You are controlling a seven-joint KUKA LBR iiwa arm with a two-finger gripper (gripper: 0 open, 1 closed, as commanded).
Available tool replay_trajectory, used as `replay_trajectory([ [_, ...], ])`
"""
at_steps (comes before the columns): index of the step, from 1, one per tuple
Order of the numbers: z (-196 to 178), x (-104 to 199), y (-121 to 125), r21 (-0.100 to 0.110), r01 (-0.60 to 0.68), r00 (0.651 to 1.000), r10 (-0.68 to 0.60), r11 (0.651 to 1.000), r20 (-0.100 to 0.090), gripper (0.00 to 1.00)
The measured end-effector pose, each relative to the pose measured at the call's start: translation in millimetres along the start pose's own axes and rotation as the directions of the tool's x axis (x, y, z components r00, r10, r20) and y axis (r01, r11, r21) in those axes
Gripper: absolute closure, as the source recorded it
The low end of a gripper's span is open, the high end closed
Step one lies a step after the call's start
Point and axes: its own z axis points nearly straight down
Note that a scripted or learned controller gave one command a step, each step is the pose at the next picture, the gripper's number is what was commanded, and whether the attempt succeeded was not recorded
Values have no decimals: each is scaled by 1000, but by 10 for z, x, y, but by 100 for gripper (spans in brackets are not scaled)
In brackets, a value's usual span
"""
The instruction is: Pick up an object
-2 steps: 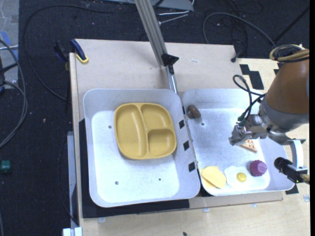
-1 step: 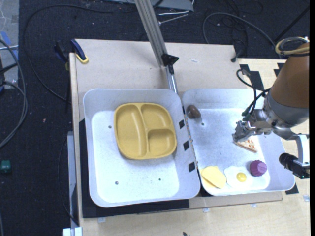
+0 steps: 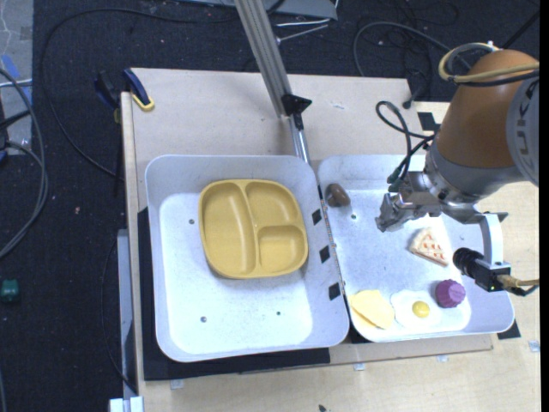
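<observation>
gripper (image 3: pixel 390 215) over right bin (image 3: pixel 364 239), fingers' state: cannot tell | pizza slice (image 3: pixel 429 245) at its 4 o'clock | risk: descent lands on bare floor, misses slice

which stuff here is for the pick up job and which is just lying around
For the job: claw; in the right bin, pizza slice, purple piece, fried egg, yellow slice, brown piece.

Lying about: yellow divided tray, left bin, clamp, cables.
</observation>
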Motion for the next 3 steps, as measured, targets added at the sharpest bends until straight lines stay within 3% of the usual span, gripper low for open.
replay_trajectory([
  [2,242,1024,416,2,1,1000,-1,1000,-1,100],
  [3,215,1517,502,1,0,1000,0,1000,-2,100],
])
